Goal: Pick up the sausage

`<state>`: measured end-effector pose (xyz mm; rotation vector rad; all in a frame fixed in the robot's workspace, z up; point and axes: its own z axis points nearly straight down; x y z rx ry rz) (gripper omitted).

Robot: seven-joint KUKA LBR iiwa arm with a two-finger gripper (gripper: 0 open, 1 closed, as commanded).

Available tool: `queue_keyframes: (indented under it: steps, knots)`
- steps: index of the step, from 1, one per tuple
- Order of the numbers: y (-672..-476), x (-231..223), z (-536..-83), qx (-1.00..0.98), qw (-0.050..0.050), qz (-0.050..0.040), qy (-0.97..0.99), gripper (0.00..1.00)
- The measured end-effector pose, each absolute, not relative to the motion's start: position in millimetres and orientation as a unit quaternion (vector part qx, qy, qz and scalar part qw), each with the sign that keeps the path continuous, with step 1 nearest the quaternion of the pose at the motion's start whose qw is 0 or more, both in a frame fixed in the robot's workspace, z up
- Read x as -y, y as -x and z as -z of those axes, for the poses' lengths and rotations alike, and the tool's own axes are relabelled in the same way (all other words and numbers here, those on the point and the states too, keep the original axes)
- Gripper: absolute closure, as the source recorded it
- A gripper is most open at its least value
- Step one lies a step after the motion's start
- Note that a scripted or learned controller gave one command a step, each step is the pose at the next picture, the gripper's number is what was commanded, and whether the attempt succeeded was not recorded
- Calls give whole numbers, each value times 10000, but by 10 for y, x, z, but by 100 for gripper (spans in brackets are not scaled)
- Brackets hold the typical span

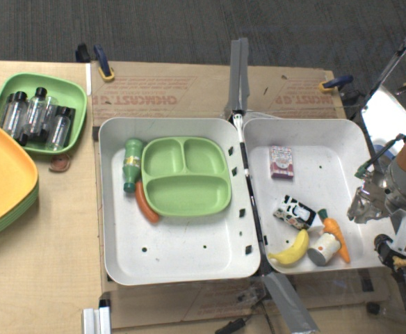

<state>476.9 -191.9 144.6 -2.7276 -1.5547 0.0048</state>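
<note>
**Operator:** Report the location of the target item.

**Technician:** The orange-red sausage (147, 202) lies on the floor of the left white bin (179, 259). It sits against the lower-left corner of the green three-compartment plastic tray (185, 176), below the green toy bottle (131, 164). Its lower end angles out toward the middle of the bin.

**Operator:** Report the arm position.

**Technician:** The gripper (367, 204) is at the right edge of the right white bin (307, 148), well apart from the sausage. Whether it is apart or together cannot be told from this angle. Nothing is visibly held in it. Nearby in that bin are a yellow toy banana (293, 249), an orange toy carrot (336, 237), a grey cylinder (322, 249), a black-and-white packet (297, 213) and a small pink-and-white carton (281, 162).

**Operator:** Which step is in hand?

**Technician:** By my judgement, the approach. The pick is not yet begun.

**Operator:** State the requirements for the next move.

**Technician:** Traverse left over the divider between the bins to a position above the sausage. Align the gripper across the sausage's narrow width. Descend on the free lower end, since the upper end is crowded by the tray rim and the bottle. A descent too close to the tray risks striking its edge.
</note>
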Motion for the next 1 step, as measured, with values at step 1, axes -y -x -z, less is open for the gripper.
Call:
queue_keyframes:
  steps: [1]
  knots:
    - [-5104,1845,-900,3223,12,-26,9466,100]
